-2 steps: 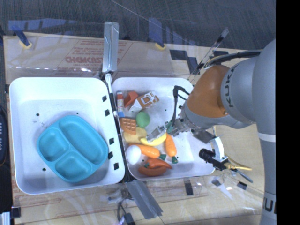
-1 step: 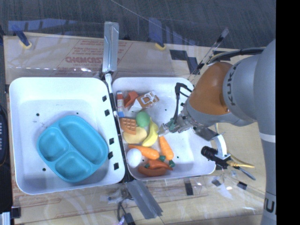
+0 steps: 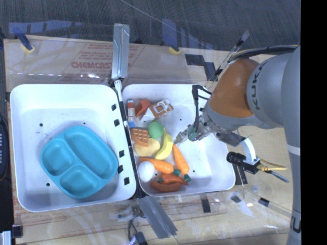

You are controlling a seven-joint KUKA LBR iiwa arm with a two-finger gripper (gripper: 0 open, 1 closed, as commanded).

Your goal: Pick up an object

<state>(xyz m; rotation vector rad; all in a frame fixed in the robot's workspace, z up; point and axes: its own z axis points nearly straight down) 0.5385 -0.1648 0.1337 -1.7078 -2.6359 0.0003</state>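
A: Where's the gripper (image 3: 185, 135)?
B: Low in the right bin (image 3: 214, 167), just beside the banana (image 3: 165, 146) and 1 carrot (image 3: 180, 158).
A: Fingers?
B: Slightly spread, pinching nothing.
A: Left bin (image 3: 30, 111)?
B: 1 blue tray (image 3: 79, 160).

Blue tray (image 3: 79, 161), yellow banana (image 3: 165, 146), orange carrots (image 3: 180, 160), white egg (image 3: 146, 171).

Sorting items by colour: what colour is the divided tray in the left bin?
Light blue; the divided tray shows plainly in the camera view.
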